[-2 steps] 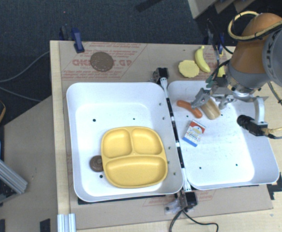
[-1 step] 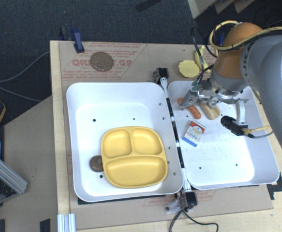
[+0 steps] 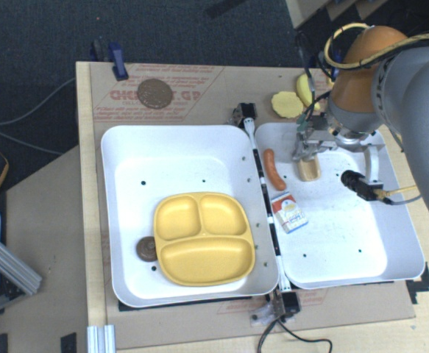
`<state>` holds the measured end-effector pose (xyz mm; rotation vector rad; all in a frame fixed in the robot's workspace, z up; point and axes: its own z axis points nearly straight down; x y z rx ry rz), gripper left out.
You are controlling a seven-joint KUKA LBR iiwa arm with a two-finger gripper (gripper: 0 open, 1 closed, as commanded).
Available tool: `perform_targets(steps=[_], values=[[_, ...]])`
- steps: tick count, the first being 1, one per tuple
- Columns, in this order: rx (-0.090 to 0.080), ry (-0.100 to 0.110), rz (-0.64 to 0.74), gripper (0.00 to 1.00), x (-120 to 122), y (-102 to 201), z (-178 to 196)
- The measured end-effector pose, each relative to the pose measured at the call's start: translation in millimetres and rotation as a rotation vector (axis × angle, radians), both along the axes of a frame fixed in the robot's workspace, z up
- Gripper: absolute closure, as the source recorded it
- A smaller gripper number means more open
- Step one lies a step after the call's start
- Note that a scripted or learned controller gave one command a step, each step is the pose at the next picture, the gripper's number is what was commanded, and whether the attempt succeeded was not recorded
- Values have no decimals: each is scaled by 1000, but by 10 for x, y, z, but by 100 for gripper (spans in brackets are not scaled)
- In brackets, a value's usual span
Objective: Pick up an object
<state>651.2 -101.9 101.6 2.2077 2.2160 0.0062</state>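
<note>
pincer (image 3: 307, 153) down in right white plastic bin (image 3: 391, 263), honestly can't tell its state. small tan wooden block (image 3: 309, 170) right underneath it, touching or not unclear. orange sausage-shaped toy (image 3: 273, 169) just left.

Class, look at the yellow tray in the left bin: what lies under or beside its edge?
A brown disc pokes out at the yellow tray's left edge, partly tucked under it. Its covered part, and anything else beneath the tray, cannot be seen.
</note>
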Motion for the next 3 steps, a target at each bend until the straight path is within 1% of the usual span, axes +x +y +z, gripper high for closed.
perform_targets(steps=[1,2,3], values=[[2,5,0,0,-14,5,-28],[4,4,-5,0,-1,-318,-135],[21,26,-8,0,147,-918,-149]])
